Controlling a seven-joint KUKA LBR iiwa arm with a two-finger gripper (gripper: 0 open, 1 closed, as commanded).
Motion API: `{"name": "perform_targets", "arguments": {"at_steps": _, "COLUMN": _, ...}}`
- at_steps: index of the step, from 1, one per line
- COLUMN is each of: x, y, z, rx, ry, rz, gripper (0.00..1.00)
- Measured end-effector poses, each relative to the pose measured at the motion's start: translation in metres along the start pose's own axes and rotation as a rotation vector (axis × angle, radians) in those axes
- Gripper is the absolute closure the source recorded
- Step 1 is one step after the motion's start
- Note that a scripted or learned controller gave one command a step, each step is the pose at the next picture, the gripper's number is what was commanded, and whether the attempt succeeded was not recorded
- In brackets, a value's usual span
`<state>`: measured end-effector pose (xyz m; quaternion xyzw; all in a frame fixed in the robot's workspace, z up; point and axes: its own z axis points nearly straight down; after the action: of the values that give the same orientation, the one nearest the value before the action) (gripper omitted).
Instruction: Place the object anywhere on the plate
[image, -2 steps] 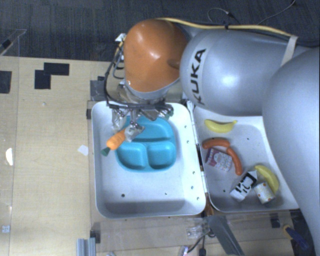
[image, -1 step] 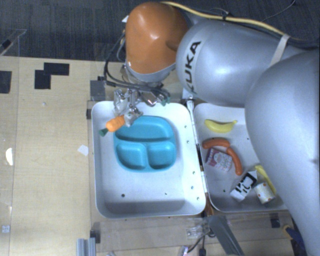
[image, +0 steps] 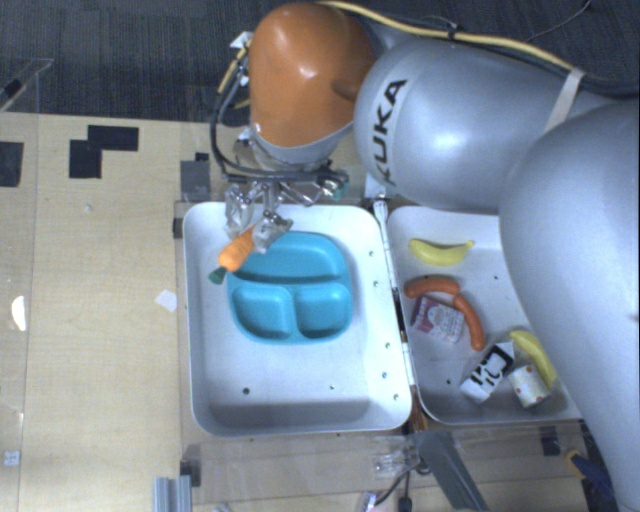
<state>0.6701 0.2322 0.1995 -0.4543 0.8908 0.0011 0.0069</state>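
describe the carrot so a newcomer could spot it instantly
Start at the left white bin, which holds a blue divided plate. At the plate's upper-left corner, right under the hand, a small toy carrot lies tilted with its green tip lower left. It is the one orange thing in that bin; the bananas sit in the right bin.

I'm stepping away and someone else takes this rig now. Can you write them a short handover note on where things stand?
Gripper: shut on the small orange toy carrot, at the upper left corner of the blue sectioned plastic plate.
The plate lies in the left white bin. The carrot hangs over the plate's edge, its green tip outside.
Done: carrot picked up.
Left: move it further over the plate and release it.
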Motion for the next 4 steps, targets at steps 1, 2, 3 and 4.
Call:
{"name": "perform_targets", "arguments": {"at_steps": 1, "x": 0.013, "y": -0.010, "z": -0.061, "rx": 0.000, "ry": 0.000, "rz": 0.077, "gripper": 1.00}}
{"name": "perform_targets", "arguments": {"at_steps": 2, "x": 0.001, "y": 0.000, "z": -0.010, "rx": -0.001, "ry": 0.002, "rz": 0.118, "gripper": 1.00}}
{"name": "perform_targets", "arguments": {"at_steps": 3, "x": 0.032, "y": -0.012, "z": -0.024, "rx": 0.000, "ry": 0.002, "rz": -0.123, "gripper": 1.00}}
{"name": "perform_targets", "arguments": {"at_steps": 4, "x": 0.013, "y": -0.002, "z": 0.001, "rx": -0.003, "ry": 0.001, "rz": -0.480, "gripper": 1.00}}
